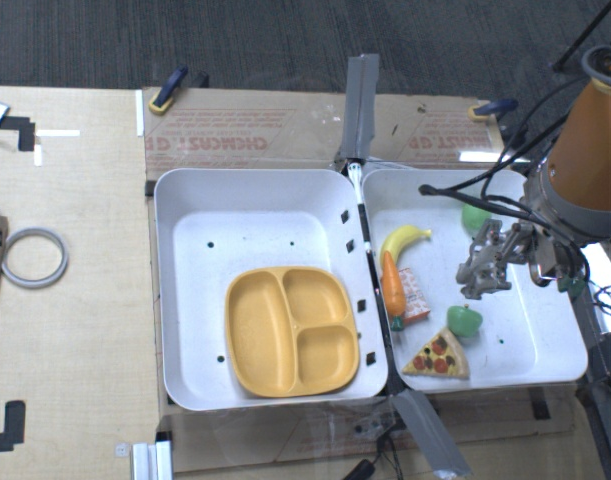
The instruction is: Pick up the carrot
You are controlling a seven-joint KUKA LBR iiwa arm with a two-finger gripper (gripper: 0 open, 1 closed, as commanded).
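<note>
The orange carrot (392, 284) lies along the left wall of the right bin (545, 363), just below a yellow banana (404, 239) and against a red-and-white packet (413, 296). My gripper (482, 280) hangs over the middle of the right bin, well to the right of the carrot and apart from it. Nothing shows between its fingers.
A green round item (465, 320) and a pizza slice (437, 356) lie below the gripper. Another green item (476, 217) sits behind the arm. A yellow divided plate (291, 330) rests in the left bin (185, 268). A tape roll (30, 257) lies on the bench at left.
</note>
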